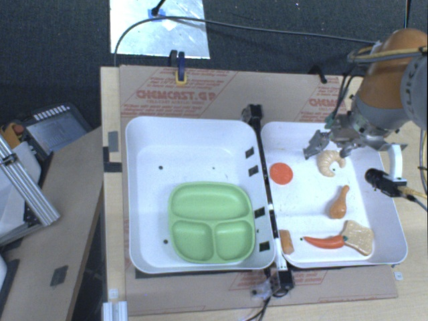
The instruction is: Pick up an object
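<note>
My gripper (329,146) hangs over the upper part of the right bin (391,212), its fingers spread apart with nothing between them; just below it lies the pale croissant (329,162), close under my fingertips but not gripped; to its left sits an orange disc (281,173); lower down are a chicken drumstick (338,202), a red chilli (325,242), a slice of bread (358,237) and a small brown stick (287,241) by the bin's left wall; the left bin (144,179) holds a green divided tray (211,221)
</note>
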`<action>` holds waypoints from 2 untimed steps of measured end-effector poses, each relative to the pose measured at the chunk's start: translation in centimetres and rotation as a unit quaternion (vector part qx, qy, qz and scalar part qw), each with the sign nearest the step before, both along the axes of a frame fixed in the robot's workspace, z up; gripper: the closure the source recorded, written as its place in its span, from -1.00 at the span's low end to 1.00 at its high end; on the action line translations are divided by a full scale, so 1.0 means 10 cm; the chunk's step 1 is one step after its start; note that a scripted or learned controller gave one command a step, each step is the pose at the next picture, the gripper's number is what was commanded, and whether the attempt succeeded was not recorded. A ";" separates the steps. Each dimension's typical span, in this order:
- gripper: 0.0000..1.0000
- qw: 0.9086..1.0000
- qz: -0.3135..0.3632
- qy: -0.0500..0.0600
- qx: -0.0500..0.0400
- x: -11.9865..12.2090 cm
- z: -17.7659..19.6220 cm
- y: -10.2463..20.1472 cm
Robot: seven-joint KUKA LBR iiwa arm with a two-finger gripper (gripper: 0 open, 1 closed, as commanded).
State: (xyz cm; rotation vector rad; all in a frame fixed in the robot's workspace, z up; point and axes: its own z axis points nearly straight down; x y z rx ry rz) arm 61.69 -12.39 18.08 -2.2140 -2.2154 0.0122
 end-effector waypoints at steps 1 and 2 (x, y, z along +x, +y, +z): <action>-1.00 1.000 0.001 -0.007 -0.001 0.03 0.08 0.00; -1.00 1.000 0.000 -0.005 0.000 -0.05 -0.51 0.02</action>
